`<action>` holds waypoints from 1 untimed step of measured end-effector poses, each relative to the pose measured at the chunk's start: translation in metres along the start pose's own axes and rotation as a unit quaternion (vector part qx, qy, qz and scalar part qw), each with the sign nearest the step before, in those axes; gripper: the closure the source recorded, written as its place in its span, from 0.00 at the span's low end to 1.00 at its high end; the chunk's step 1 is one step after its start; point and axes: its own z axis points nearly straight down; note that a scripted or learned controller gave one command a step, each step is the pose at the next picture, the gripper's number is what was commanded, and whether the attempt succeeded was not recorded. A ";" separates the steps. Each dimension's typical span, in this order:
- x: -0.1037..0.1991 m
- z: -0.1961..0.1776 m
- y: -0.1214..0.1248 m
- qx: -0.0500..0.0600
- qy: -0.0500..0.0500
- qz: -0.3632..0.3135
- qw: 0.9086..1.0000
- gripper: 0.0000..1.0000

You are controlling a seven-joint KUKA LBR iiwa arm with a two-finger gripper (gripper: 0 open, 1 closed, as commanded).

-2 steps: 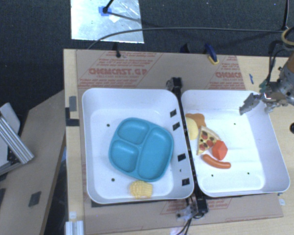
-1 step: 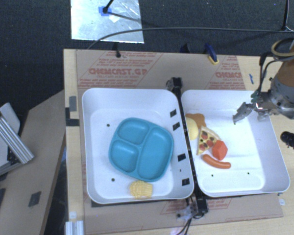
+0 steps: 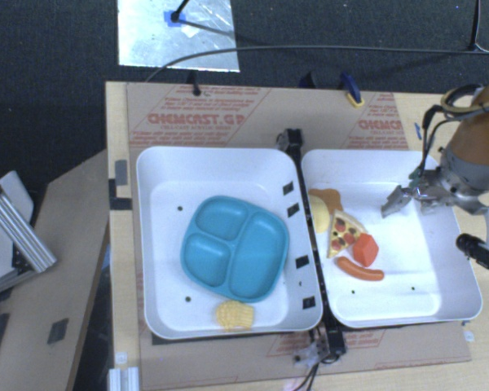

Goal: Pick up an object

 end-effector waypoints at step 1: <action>0.000 0.052 0.000 0.000 0.000 0.000 1.000 0.00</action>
